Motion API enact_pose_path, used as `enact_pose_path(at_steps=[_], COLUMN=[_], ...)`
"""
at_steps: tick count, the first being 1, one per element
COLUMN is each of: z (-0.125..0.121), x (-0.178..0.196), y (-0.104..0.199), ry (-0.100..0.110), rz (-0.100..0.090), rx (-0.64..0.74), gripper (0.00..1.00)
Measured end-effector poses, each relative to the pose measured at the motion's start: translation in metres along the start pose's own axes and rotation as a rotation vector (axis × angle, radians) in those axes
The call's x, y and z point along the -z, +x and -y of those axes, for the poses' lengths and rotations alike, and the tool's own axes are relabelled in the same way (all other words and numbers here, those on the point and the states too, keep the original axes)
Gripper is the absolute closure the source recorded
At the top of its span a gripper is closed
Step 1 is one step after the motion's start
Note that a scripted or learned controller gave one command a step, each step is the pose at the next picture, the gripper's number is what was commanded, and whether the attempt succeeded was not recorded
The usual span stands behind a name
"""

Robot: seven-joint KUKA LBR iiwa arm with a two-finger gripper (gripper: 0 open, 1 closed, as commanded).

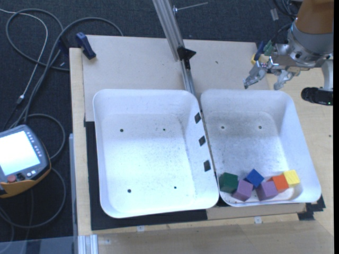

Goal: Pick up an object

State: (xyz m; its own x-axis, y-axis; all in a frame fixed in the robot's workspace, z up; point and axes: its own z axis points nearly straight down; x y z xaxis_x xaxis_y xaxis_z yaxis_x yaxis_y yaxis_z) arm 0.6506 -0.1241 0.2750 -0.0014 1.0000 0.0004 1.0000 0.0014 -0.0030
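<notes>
Several small blocks lie clustered along the near wall of the right bin point(296, 126): a green block point(229, 182), two purple blocks point(244, 189) point(267, 190), a blue block point(255, 177), an orange block point(280, 182) and a yellow block point(291, 177). My gripper point(268, 80) hangs above the right bin's far rim, well away from the blocks. Its fingers point(253, 78) are spread open with nothing between them.
The left bin point(106, 110) sits beside the right one, with a row of dark tabs along the shared wall. A slanted metal pole point(169, 25) runs down to the bins' far junction. A blue clamp point(85, 45) sits at the bench's far left corner. Cables and a teach pendant point(18, 157) lie on the floor at left.
</notes>
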Motion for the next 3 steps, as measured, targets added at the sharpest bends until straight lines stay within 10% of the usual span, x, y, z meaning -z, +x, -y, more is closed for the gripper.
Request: enact_pose_path(at_steps=[1,3], z=[0.003,0.015], x=[-0.052,-0.177], y=[-0.078,0.016], ry=[0.005,0.004], rz=[0.001,-0.005], rx=[-0.009,0.004], gripper=[0.00,0.00])
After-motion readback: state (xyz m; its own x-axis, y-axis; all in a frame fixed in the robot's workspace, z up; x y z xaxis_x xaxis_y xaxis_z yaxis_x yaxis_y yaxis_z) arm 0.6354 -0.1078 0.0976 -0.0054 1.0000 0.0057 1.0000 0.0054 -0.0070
